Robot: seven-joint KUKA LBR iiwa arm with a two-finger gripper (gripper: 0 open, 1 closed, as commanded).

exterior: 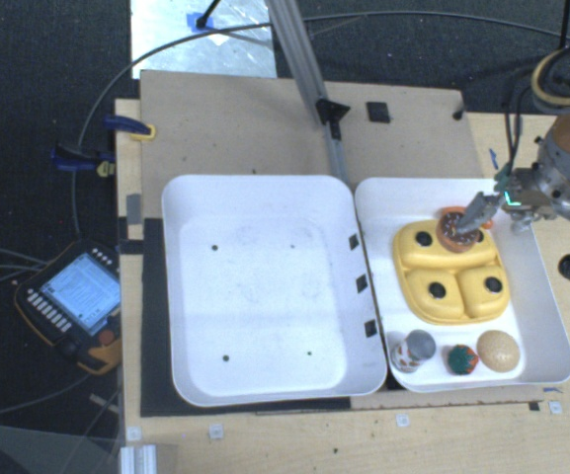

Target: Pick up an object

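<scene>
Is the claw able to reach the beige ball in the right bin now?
Probably yes. The beige ball lies uncovered near the front wall of the right bin, with nothing above it, and the claw hovers in that same bin over the yellow toy.

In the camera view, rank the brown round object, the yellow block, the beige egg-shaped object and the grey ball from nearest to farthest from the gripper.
From the gripper:
1. Brown round object, at the fingertips.
2. Yellow block, beneath it.
3. Beige egg-shaped object, front right.
4. Grey ball, front left of the right bin.

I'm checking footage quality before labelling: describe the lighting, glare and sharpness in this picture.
Camera view: even, soft lighting with faint shadows; the white bins look bright, nearly washed out; glare on the shiny sheet at top; the gripper is slightly blurred; small objects look soft.
</scene>
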